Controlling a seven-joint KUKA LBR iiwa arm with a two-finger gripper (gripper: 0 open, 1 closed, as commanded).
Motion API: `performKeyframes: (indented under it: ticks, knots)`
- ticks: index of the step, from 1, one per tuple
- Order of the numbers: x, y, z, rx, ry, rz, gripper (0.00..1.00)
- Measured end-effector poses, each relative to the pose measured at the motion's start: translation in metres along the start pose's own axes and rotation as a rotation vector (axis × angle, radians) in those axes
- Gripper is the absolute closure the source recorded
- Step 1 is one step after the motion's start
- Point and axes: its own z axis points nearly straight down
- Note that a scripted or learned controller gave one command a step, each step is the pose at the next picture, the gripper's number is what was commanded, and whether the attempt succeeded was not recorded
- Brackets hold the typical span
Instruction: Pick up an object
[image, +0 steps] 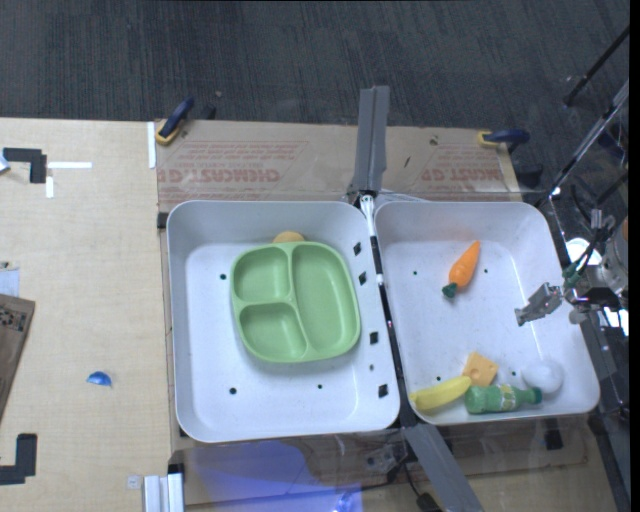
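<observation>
In the right bin (430, 225) an orange carrot (463, 267) lies at the upper middle. Along the bin's front edge sit a yellow banana (440, 395), an orange wedge (481, 368), a green bottle (502, 399) on its side and a small white object (543, 377). My gripper (540, 302) reaches in from the right, over the right bin's right side. It is above the white object and to the right of the carrot. It is small and partly blurred, and nothing can be seen in it.
A green divided plate (296, 300) fills the middle of the left bin (200, 400), and a small yellow-orange item (288, 237) peeks out behind it. A grey divider (372, 140) rises between the bins. Cardboard (260, 160) lies behind them.
</observation>
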Motion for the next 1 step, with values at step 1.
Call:
performKeyframes:
  ticks: [1]
  knots:
    - [0.0083,0.0763,0.0599,-0.001,-0.001,0.036,0.0]
